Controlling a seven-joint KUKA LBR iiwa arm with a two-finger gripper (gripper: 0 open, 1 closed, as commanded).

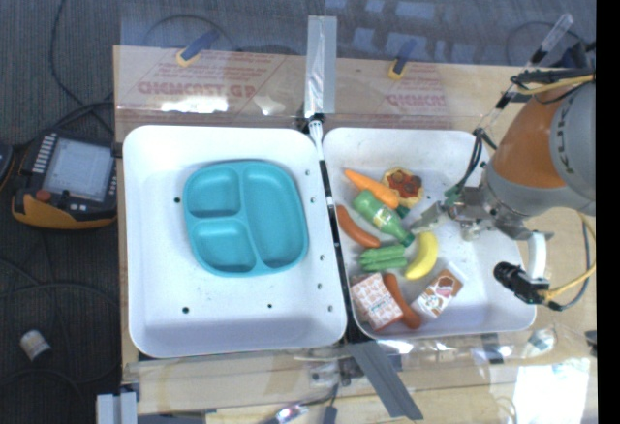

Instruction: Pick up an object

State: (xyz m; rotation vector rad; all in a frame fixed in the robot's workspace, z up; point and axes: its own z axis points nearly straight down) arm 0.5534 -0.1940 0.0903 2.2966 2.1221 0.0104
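Two white bins side by side on the bench; left bin [155, 316] carrying a teal divided plate [245, 217], lying flat, roughly central. Right bin [494, 311] packed with toy food toward its left half: carrot [371, 186] near the top, slanting; small pizza slice [402, 184] just beside it on the right; green bottle [379, 215] below the carrot, tilted; orange sausage [356, 227] along the bin's left wall; green pickle [385, 258] lying crosswise; banana [422, 256] touching the pickle's right end; red-and-white carton [375, 302] at the bottom; second sausage [401, 301] wedged between that carton and a smaller box [439, 292] to the right.

Arm [542, 156] reaching in from the right, orange band above the wrist, over the right bin's right half. Gripper [431, 210] low in the bin, pointing left toward the bottle and banana; fingers [418, 214] apparently slightly spread, though dim and small here; nothing seen between them; tips near the bottle, seemingly not touching.

Outside the bins: orange-cased pendant [63, 180] on the carpet at left; clear sheeting [223, 83] behind the bins.
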